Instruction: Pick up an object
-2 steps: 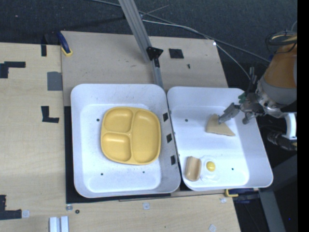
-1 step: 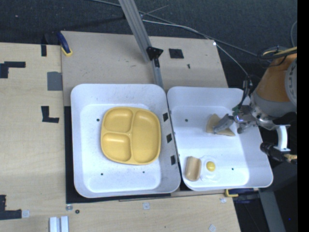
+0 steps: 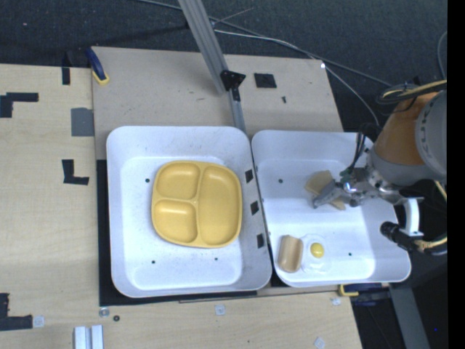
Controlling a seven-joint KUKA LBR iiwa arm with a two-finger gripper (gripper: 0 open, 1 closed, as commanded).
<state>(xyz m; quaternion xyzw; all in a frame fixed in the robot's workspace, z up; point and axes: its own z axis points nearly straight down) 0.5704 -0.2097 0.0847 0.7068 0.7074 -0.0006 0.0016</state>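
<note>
While the claw (image 3: 325, 195) is reaching into the right bin (image 3: 290, 147), you are seeing it hovering over a tan block (image 3: 317, 181) at the claw's twelve o'clock; its grip I cannot tell. Nothing is looking lifted yet, so the pick is remaining.

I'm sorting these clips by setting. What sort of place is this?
Probably a robot lab bench for grasping trials: two white bins on a taped plywood top, toy food like a fried egg, and an arm's gripper reaching in.
</note>
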